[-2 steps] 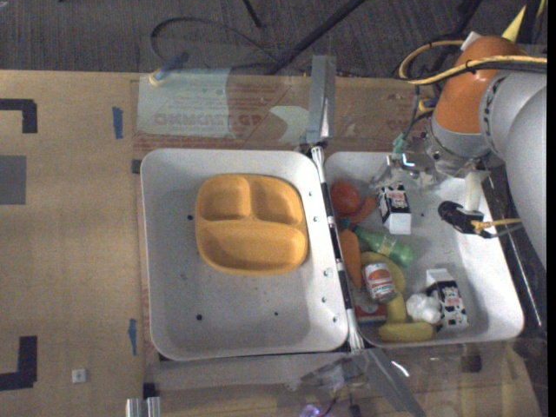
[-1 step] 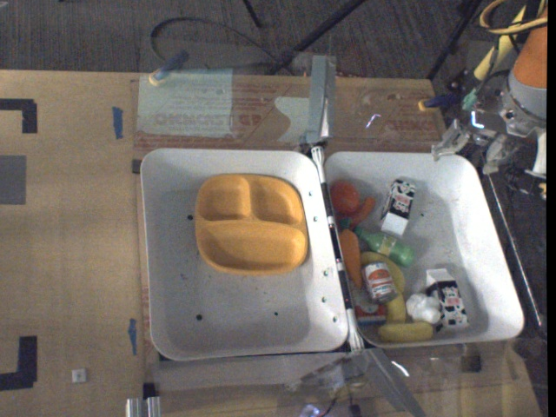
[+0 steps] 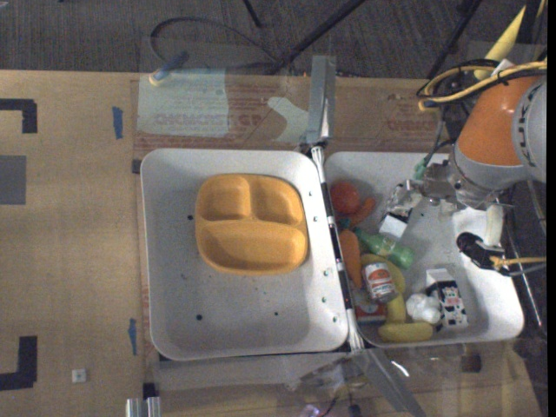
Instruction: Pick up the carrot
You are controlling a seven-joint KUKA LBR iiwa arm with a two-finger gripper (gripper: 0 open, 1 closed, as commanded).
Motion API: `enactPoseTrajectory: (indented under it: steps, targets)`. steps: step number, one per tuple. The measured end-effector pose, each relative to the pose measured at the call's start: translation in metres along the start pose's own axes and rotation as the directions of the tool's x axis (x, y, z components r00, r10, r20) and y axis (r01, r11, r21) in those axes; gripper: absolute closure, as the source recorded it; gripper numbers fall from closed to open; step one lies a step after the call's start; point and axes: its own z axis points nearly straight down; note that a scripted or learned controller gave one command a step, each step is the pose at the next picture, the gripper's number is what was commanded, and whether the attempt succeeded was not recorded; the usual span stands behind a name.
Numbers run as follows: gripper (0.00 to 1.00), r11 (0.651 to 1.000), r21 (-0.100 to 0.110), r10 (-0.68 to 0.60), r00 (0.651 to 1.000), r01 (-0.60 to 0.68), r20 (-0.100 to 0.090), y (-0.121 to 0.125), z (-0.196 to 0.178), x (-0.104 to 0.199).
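The carrot (image 3: pixel 350 257) is a long orange piece lying along the left wall of the right bin (image 3: pixel 495 307), pointing toward the near side. My gripper (image 3: pixel 404 201) hangs over the far middle of that bin, up and to the right of the carrot and apart from it. The grey arm with its orange band (image 3: pixel 489 135) reaches in from the right. Nothing shows between the gripper and the carrot except a green bottle (image 3: pixel 388 249).
Around the carrot lie a red tomato (image 3: pixel 344 195), a small orange piece (image 3: pixel 365 208), a can (image 3: pixel 379 281), a banana (image 3: pixel 405 329), a white lump (image 3: pixel 422 306) and a cow-patterned carton (image 3: pixel 451 304). The left bin (image 3: pixel 174 302) holds an orange divided plate (image 3: pixel 252 222).
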Motion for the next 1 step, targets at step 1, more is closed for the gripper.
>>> enactPoseTrajectory:
  steps: [1]
  targets:
    - [1.00,1.000,-0.009,0.001,1.000,-0.001,-0.003,0.0028,-0.0127,0.0018]
